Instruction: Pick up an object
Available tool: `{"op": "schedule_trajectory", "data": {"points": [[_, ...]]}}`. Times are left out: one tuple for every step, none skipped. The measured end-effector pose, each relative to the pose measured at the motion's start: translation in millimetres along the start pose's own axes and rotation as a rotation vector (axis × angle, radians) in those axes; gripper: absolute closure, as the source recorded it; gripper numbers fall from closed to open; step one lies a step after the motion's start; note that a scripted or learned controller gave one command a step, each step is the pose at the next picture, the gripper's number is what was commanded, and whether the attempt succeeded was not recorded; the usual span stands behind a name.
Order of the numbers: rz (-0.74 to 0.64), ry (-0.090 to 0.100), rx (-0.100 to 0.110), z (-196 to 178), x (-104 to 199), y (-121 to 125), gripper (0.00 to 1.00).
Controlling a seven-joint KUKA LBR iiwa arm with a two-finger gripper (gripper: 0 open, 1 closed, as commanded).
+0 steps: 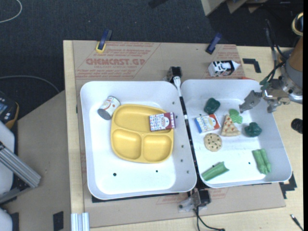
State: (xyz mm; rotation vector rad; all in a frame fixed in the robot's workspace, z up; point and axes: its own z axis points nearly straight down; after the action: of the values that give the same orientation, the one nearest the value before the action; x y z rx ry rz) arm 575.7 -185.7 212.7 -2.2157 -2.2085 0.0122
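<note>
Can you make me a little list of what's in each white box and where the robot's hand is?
left bin: yellow tray with a small red box on it; a little can beside the tray
right bin: cookie, pizza slice, small carton, several green toy veggies
outside bins: black-and-white carton
gripper: open, above the right bin's far right part
held: nothing

The bench [144, 57] is a flat board with a brown printed paper surface. Two shallow white bins rest directly on it, side by side and touching along their inner edges: the left bin [96, 167] and the right bin [279, 162]. A small black-and-white carton [223, 68] lies on the bench just behind the right bin. Two clamps [102, 41] grip the far edge.
</note>
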Motion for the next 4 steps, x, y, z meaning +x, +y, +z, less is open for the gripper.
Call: {"op": "schedule_trajectory", "data": {"points": [[-0.003, -0.003, -0.014, -7, 0, 3, 0.00], [-0.003, -0.002, -0.009, 41, -2, -6, 0.00], [-0.003, -0.002, -0.009, 88, -7, 0, 0.00], [-0.002, -0.004, -0.020, 124, -8, 3, 0.00]]}}
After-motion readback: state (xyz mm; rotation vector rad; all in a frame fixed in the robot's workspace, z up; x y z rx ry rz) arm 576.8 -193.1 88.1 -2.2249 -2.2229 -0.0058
